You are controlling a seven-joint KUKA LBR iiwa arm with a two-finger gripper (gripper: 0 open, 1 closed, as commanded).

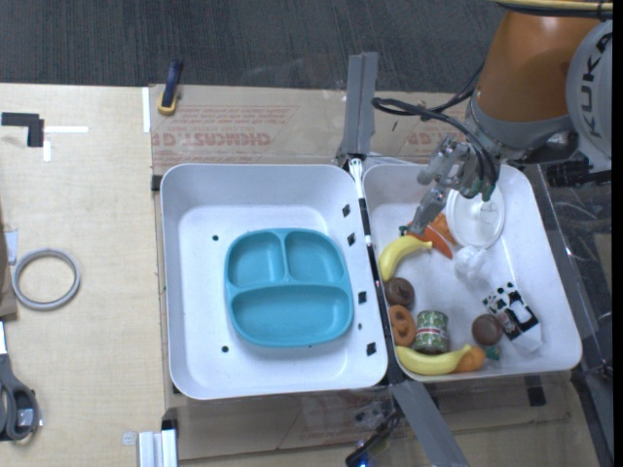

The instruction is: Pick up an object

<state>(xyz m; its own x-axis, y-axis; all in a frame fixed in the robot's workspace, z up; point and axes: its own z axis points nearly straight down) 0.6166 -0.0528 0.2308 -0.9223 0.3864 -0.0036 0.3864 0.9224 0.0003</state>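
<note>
The gripper (425, 224) is seen low in the right bin (545, 224), directly over the carrot (441, 237), whose long axis runs diagonally; whether anything is held cannot be told.

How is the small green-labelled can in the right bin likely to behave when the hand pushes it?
The small green-labelled can seems to lie on its side, so it may roll. It probably stays stiff. A brown doughnut and a yellow banana crowd it, so they would likely shift too.

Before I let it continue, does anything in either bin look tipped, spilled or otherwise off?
Nothing looks spilled or broken. The blue divided plate lies flat in the left bin. The right bin is just crowded: bananas, a small can, toy foods loosely jumbled under the gripper.
</note>
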